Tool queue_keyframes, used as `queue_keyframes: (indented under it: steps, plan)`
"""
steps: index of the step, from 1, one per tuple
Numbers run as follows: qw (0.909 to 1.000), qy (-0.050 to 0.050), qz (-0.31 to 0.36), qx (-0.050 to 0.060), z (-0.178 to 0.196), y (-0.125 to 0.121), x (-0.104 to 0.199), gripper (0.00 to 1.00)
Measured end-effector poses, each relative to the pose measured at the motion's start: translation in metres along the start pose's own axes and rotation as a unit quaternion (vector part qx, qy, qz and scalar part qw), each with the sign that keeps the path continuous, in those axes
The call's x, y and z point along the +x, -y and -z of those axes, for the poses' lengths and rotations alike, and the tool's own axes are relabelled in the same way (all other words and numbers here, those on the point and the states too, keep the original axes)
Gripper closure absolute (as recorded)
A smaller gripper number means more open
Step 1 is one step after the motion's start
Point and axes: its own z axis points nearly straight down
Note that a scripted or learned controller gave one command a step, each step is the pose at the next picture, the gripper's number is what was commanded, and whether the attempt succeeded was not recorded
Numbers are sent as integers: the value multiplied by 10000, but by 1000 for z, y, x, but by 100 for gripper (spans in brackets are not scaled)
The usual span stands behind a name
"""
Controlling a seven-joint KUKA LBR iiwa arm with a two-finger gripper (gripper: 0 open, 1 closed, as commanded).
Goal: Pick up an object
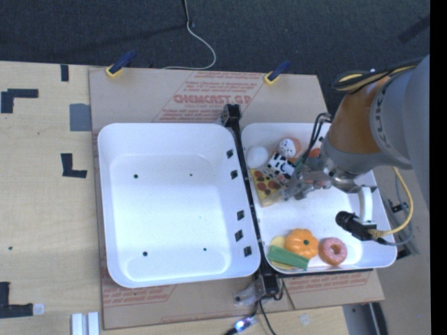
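Note:
My gripper [293,187] reaches down into the right bin [318,218], its dark fingers low among the toys near the bin's upper left. Right beside it lie a black-and-white cow toy [279,165], a pizza slice [265,185], a white egg-like ball [257,156] and a small spotted ball [288,146]. At the bin's front lie an orange pumpkin [302,241], a pink donut [332,250] and a green piece [288,258] on something yellow. The fingers are dark and partly hidden by the wrist.
The left bin [171,204] stands next to the right one, split from it by a black divider [241,187]. Both rest on a cardboard sheet [202,93] held by two clamps. The grey arm with its orange band [356,128] covers the right bin's far right side.

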Motion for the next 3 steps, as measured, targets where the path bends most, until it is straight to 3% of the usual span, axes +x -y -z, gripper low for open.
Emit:
queue_keyframes:
  steps: [1, 2, 3]
  plan:
    - [10000, 30, 1, -77, -41, 2, 3, 100]
    - [10000, 22, 5, -82, -38, 1, 3, 0]
    - [10000, 25, 32, -35, -38, -85, 22, 0]
